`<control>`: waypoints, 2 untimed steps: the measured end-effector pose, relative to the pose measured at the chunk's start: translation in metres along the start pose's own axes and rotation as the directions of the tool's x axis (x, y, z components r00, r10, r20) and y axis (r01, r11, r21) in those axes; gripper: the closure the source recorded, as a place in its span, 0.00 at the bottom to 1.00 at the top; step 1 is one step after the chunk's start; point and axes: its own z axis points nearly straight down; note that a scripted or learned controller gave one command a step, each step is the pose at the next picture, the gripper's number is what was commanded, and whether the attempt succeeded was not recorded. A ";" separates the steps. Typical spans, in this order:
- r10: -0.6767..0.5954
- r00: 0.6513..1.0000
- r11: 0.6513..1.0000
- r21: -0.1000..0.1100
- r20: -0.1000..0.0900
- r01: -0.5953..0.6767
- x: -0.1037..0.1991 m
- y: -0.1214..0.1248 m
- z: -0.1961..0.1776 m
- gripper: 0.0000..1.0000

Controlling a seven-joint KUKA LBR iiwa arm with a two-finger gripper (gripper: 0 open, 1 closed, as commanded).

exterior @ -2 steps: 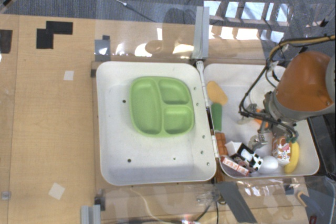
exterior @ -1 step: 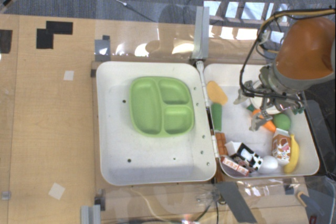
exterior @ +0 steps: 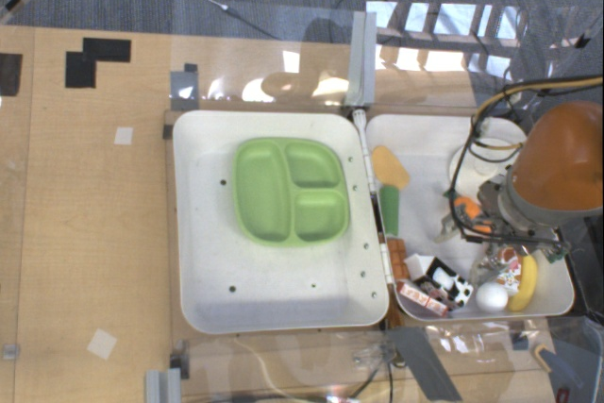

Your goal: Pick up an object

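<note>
The right bin (exterior: pixel 425 132) holds several small objects. A tan wedge (exterior: pixel 390 167) and a green stick (exterior: pixel 389 210) lie along its left wall. At the front are a brown block (exterior: pixel 396 258), a black-and-white toy (exterior: pixel 444 278), a white ball (exterior: pixel 491 296) and a yellow banana (exterior: pixel 525 283). My gripper (exterior: pixel 472 226) hangs low over the bin's middle right, under the orange wrist band (exterior: pixel 562 156), which hides most of it. A small orange item (exterior: pixel 465 204) lies right by the gripper. Whether they touch is unclear.
The left bin (exterior: pixel 208 203) holds a green divided plate (exterior: pixel 288 192). A metal divider post (exterior: pixel 360 61) stands behind the seam between the bins. Black cables (exterior: pixel 491 109) loop over the right bin's back. Wooden bench (exterior: pixel 85 231) extends to the left.
</note>
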 end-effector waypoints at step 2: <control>-0.042 0.999 0.999 0.009 0.009 0.042 -0.072 -0.041 -0.075 0.00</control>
